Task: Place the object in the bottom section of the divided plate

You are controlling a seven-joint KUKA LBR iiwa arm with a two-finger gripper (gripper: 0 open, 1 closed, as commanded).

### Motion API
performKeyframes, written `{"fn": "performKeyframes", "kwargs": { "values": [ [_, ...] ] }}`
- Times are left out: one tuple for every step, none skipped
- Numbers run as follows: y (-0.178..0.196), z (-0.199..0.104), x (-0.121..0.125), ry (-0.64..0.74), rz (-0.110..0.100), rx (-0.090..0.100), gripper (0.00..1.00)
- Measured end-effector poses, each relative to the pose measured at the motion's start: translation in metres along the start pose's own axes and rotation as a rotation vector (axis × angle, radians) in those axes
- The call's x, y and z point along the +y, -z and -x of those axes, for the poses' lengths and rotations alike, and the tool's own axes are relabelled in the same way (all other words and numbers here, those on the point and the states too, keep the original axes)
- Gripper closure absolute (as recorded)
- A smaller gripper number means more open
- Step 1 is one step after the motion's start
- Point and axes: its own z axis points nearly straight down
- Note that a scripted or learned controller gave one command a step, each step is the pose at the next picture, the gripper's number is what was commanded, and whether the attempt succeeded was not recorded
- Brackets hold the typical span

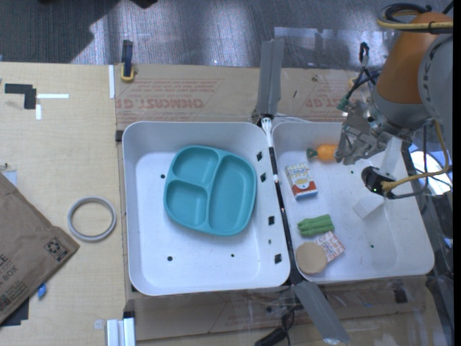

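My arm (414, 56) enters at the upper right of the frame, its outer side cut off by the frame edge, and cables cross in front of the wrist. My claw (351, 152) hangs over the upper part of the right bin (403, 262), pointing down and toward the frame's left. Its tips are dark and blurred against the wrist hardware, so I cannot tell whether they are parted or closed. Just left of the tips lies a small orange object (326, 152) with a green end, a carrot by its look; whether the tips touch it is unclear.

The plate (211, 190) is teal, rounded, with three sections, and lies flat in the left bin (144, 258), well apart from my claw.

Lower in the right bin lie a small carton (300, 179), a green item (315, 225), a tan disc (312, 257) touching a printed packet (332, 246), and a white block (368, 206). A ring (92, 218) rests on the bench at the left.
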Motion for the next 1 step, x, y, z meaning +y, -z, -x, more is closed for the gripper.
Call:
{"fn": "performKeyframes", "kwargs": {
  "values": [
    [-0.0087,0.0518,-0.0762,0.084,-0.002,0.001,1.00]
  ]
}}
